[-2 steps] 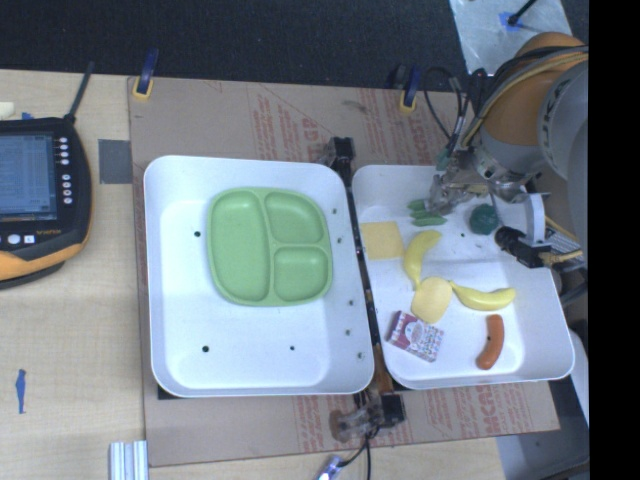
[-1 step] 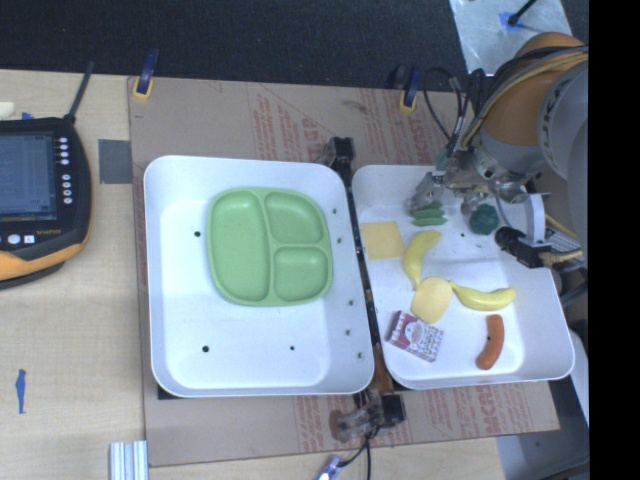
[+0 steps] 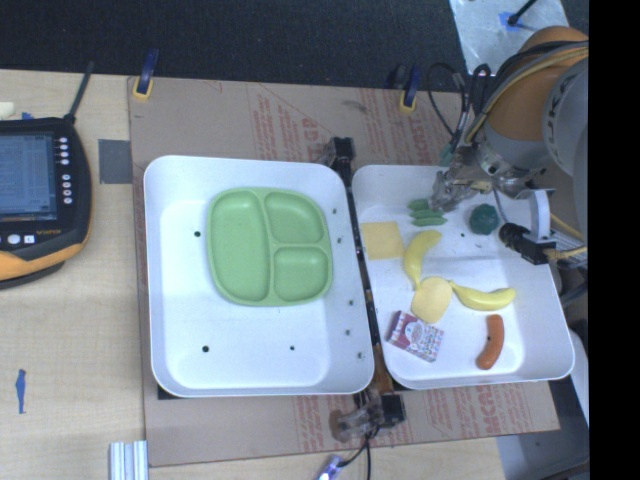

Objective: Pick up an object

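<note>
The right bin (image 3: 560, 363) holds several toy foods: a yellow cheese square (image 3: 381, 239), a pale yellow curved piece (image 3: 420, 251), a round yellow chip (image 3: 432, 299), a banana (image 3: 486, 295), a brown-orange sausage (image 3: 490, 342), a red snack packet (image 3: 415, 335), a dark teal round piece (image 3: 484, 218) and a small green piece (image 3: 424, 211). My gripper (image 3: 447, 193) reaches down at the bin's far edge, right over the small green piece and partly hiding it. Whether it touches that piece is unclear.
The left bin (image 3: 180, 348) carries a green divided plate (image 3: 268, 245). A teach pendant (image 3: 35, 193) lies at the bench's left edge. Cables and the arm's orange-banded wrist (image 3: 530, 88) crowd the far right corner. Clamps sit between the bins.
</note>
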Robot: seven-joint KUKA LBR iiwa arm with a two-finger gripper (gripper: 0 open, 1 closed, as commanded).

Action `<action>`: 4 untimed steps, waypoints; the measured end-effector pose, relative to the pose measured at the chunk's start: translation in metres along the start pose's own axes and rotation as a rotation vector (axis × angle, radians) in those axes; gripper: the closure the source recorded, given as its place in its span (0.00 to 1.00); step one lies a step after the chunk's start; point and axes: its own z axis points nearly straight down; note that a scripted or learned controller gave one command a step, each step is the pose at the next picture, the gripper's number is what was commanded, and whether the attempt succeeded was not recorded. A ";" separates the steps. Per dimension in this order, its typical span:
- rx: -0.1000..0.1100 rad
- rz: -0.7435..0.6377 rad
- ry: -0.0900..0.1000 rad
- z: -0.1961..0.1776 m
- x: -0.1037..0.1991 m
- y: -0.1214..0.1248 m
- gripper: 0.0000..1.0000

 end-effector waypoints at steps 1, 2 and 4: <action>0.000 0.000 0.000 0.000 0.000 0.000 0.00; 0.004 0.005 0.000 0.037 0.051 -0.050 0.00; -0.001 0.006 0.001 -0.065 0.110 -0.047 1.00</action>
